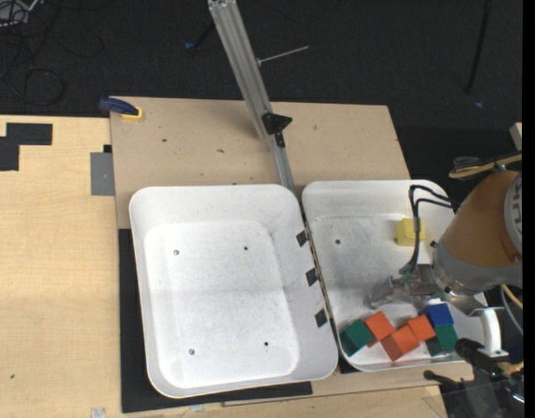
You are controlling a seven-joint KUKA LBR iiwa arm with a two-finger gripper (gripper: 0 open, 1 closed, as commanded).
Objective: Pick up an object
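Several blocks lie in the near right corner of the right bin: a green block, an orange block, a larger orange block, a blue block and a dark green one. A yellow block rests farther back by the right wall. My gripper hangs low over the bin floor just behind the cluster, its grey fingers pointing left. Nothing shows between them. The arm's orange band covers the bin's right side.
The left bin sits beside the right one, with black clips along the shared edge. A slanted aluminium rail rises from behind the bins. A blue and yellow clamp lies at the bench's far left corner.
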